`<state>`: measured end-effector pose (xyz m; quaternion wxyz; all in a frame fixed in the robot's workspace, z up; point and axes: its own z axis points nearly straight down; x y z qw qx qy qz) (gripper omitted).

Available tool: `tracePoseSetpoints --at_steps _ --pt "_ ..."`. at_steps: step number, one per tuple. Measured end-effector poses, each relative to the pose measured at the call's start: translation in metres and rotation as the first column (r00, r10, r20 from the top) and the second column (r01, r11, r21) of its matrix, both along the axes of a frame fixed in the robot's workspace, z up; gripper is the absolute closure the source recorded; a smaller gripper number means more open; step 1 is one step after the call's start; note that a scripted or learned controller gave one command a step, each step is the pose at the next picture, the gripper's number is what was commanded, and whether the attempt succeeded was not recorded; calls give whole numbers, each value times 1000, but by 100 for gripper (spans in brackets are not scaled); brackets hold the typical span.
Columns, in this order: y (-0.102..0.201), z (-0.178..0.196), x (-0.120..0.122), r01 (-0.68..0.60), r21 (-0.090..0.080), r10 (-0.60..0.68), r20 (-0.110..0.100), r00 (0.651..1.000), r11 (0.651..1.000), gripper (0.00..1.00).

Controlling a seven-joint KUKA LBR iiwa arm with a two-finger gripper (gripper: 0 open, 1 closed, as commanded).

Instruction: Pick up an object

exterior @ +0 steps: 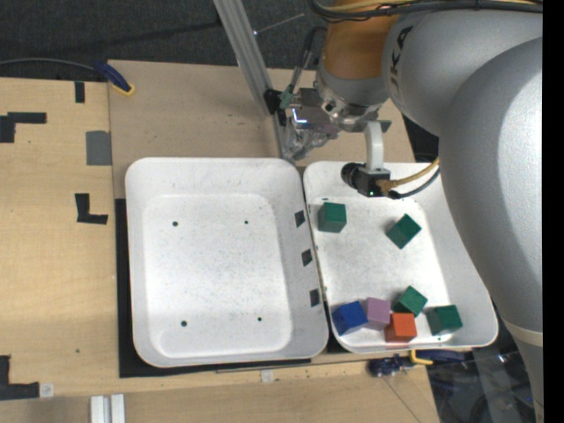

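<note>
The right bin [458, 276] holds several small blocks. A green cube [331, 217] lies near its upper left and another green cube [404, 231] sits to its right. Along the near edge cluster a blue cube [350, 316], a purple cube [378, 311], an orange cube [402, 326] and two more green cubes [411, 301] [444, 319]. My gripper [301, 135] hangs over the far rim where the two bins meet, up and left of the nearest green cube. Nothing is seen in its grasp.
The left bin [141, 236] stands beside the right one. A slanted metal bar [242, 38] rises behind the gripper. The grey arm [493, 148] covers the right side of the right bin. A blue-and-yellow clip [115, 76] lies on the bench at far left.
</note>
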<state>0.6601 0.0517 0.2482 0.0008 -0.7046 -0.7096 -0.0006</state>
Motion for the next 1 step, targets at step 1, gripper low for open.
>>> tracePoseSetpoints --at_steps 1 --pt "50 -17 -3 1 -2 -1 -4 1000 1000 100"
